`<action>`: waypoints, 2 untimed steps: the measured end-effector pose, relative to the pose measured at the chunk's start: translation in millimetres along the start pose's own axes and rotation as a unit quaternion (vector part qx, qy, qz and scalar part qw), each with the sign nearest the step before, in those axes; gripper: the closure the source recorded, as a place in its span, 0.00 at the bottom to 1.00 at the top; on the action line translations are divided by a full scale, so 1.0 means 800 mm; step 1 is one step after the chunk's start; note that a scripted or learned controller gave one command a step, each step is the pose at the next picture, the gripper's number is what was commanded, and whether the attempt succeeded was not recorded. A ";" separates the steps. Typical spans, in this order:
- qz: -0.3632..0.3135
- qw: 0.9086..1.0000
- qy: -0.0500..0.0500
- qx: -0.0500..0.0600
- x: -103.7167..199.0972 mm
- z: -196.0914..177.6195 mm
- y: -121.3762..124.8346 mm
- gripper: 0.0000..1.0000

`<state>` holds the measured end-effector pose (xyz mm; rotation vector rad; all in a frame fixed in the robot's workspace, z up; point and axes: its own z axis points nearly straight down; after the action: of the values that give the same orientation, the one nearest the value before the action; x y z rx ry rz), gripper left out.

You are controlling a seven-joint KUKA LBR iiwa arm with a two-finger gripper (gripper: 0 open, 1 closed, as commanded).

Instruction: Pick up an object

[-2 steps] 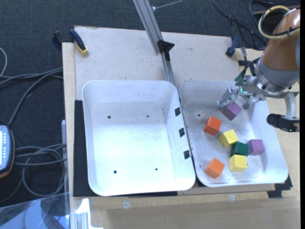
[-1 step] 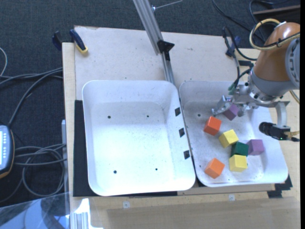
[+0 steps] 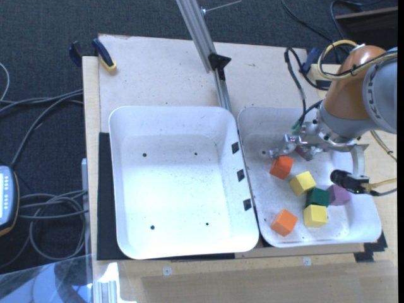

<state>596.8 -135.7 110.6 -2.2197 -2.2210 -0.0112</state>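
Note:
My gripper (image 3: pixel 289 150) hangs over the back part of the right bin (image 3: pixel 265 125), below the grey arm with its orange band (image 3: pixel 350 87). An orange block (image 3: pixel 281 167) lies directly in front of the gripper, very close to it or touching; no object is visibly held. Further toward the front lie a yellow block (image 3: pixel 302 182), a green block (image 3: pixel 317 196), a purple block (image 3: pixel 340 195), a second yellow block (image 3: pixel 315 215) and a second orange block (image 3: pixel 285 221).
The left bin (image 3: pixel 126 125) stands beside the right one, their rims meeting at the middle. A slanted metal pole (image 3: pixel 199 27) rises behind the bins. Cables (image 3: pixel 300 74) trail near the arm, and a black part (image 3: pixel 344 178) juts out by the purple block.

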 end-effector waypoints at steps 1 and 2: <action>-0.001 1.000 -0.002 -0.005 -0.001 -0.019 0.003 1.00; 0.000 1.000 -0.004 -0.002 -0.004 -0.094 -0.005 1.00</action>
<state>592.7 -139.3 185.4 -2.2247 -2.2274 -0.0064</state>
